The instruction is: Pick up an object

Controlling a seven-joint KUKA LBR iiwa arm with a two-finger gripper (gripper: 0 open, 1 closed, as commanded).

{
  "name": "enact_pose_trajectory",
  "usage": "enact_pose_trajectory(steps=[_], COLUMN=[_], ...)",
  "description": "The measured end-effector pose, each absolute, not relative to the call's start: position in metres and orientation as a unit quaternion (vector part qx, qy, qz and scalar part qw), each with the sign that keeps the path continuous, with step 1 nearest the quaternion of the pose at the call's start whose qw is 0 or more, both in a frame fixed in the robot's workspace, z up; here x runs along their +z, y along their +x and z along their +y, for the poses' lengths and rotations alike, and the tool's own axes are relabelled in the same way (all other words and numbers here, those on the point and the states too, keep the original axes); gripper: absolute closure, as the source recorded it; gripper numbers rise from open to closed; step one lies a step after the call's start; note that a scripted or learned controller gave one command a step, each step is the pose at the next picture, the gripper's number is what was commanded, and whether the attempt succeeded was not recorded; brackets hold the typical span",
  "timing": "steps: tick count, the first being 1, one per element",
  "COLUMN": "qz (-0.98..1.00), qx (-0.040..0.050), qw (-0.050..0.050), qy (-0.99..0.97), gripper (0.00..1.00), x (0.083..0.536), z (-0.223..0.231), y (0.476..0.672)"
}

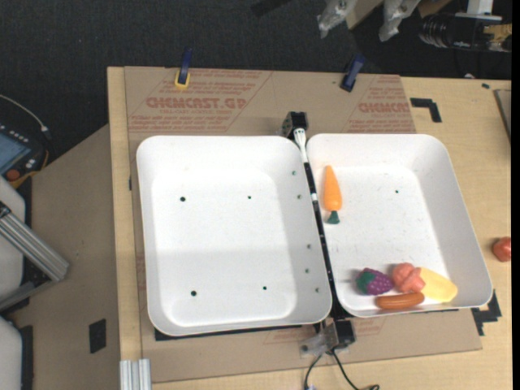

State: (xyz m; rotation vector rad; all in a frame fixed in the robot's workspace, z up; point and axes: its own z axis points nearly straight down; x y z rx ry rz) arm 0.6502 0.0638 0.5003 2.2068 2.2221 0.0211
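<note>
Tan cardboard covers the worktop [244, 96], printed with faded red lettering and held down by two blue clips [184, 71] along the far edge, with dark floor past it. We've got two white bins side by side: the left bin [162, 218] and the right bin [422, 185]. In the right bin an orange toy carrot [331, 188] with a small green stem lies close to the left wall, pointing away from us. Down in the near corner we see a purple grape bunch [374, 282], a pinkish-orange piece [408, 276], a yellow piece [440, 287] and a red sausage [399, 301], all bunched together and touching. The end effector [366, 10] hangs high beyond the bins, well apart from everything, with its fingers spread and nothing between them.
</note>
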Motion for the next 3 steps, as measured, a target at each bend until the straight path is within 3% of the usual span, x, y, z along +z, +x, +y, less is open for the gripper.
enact_pose_trajectory(steps=[1, 2, 3], qz=[0.709, 0.707, 0.708], qx=[0.0038, -0.0014, -0.0010], qw=[0.002, -0.001, -0.002], qy=[0.705, 0.708, 0.706], gripper=[0.00, 0.00, 0.00], x=[0.539, 0.535, 0.536], z=[0.107, 0.087, 0.094], y=[0.605, 0.575, 0.513])
